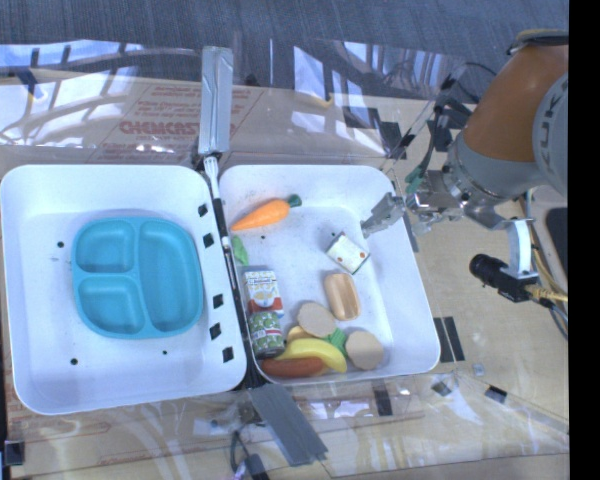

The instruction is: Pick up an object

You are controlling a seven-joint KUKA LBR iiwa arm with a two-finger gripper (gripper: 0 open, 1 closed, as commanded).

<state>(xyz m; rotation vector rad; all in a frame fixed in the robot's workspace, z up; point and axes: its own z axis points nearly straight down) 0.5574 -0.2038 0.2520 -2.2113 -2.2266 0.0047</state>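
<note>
Bench is pale wood-tone with clear plastic sheeting over it, glare streaks along the back and front edges. Dark grey ribbed carpet beyond the far edge. A brown cardboard sheet with red print lies behind the bins under the plastic.

Left bin: a blue compartment tray sits near its middle.

Right bin holds the clutter: carrot at the back-left, a small white box mid-bin and tilted, hot dog bun just in front of it, a can lying along the left wall. Front edge is a pile touching each other: banana, red sausage-like piece, two round tan pieces (can't tell what they are).

Arm comes in from the right, orange band up top. Gripper hangs over the right bin's back-right corner, near the wall, apart from the white box. Nothing seen between its fingers; whether the claw is wide or narrow, cannot tell at this resolution.
</note>
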